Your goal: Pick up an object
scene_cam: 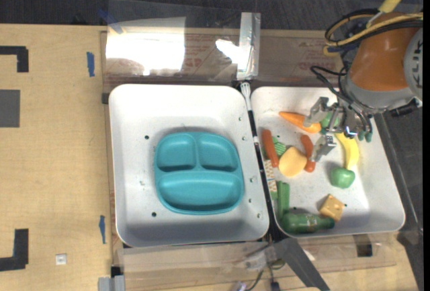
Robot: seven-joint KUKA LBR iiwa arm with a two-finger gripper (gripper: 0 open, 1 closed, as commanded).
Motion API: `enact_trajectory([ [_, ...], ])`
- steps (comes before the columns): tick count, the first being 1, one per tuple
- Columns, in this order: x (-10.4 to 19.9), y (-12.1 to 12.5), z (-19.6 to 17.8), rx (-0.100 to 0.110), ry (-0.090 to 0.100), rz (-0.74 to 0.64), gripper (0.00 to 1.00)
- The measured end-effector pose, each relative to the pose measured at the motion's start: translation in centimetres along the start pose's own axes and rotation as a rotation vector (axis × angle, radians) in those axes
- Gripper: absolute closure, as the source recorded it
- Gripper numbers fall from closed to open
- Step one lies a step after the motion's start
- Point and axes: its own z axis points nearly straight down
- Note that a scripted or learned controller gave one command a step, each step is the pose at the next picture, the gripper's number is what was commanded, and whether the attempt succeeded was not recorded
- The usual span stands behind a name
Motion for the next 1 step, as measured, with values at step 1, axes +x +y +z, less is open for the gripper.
enact_trajectory([
  [1, 4.14, 4.02, 2.81, 0.001, -0.019, 0.075, 0.0],
])
